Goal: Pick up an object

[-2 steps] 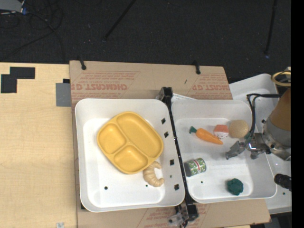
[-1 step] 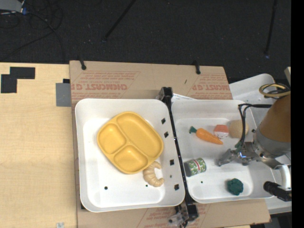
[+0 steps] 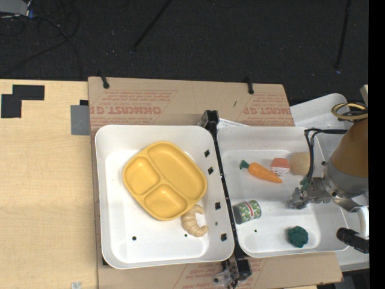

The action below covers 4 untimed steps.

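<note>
Green lump (image 3: 297,236), right bin, five o'clock: looks soft, light; pinch across middle. Gripper (image 3: 299,198) just above; opening cannot be told.

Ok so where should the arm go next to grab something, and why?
Probably a short move toward the green lump. The gripper sits over bare floor of the right bin, touching nothing. The lump lies just below it in the camera view, apart from the other things, so it looks like the easiest pick.

Arm (image 3: 355,161) cut off at right edge; hand (image 3: 299,198) fingers too small to tell
</note>
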Tool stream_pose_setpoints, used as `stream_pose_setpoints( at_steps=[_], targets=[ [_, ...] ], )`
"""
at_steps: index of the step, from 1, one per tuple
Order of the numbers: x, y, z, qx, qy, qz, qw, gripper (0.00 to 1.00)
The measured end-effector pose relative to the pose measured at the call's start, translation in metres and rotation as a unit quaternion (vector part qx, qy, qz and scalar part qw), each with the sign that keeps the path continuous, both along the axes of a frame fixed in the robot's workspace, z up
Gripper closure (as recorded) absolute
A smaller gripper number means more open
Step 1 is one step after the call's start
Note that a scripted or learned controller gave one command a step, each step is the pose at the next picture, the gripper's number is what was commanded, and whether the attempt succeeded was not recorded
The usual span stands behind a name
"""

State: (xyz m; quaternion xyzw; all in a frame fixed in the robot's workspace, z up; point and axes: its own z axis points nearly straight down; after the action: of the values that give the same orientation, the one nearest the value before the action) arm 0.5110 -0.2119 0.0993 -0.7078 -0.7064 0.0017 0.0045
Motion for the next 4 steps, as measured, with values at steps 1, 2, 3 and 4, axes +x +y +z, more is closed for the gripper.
stream_pose_setpoints(
  at_steps=[1, 2, 3, 4],
  targets=[
    [0.001, 0.007, 0.059, -0.0018, -0.005, 0.002, 1.0, 1.0],
    [-0.004, 0.011, 0.103, -0.0019, -0.004, 0.002, 1.0, 1.0],
    [-0.003, 0.011, 0.111, -0.0015, -0.003, 0.002, 1.0, 1.0],
    [0.013, 0.06, 0.102, -0.0001, -0.002, 0.003, 1.0, 1.0]
  ],
)
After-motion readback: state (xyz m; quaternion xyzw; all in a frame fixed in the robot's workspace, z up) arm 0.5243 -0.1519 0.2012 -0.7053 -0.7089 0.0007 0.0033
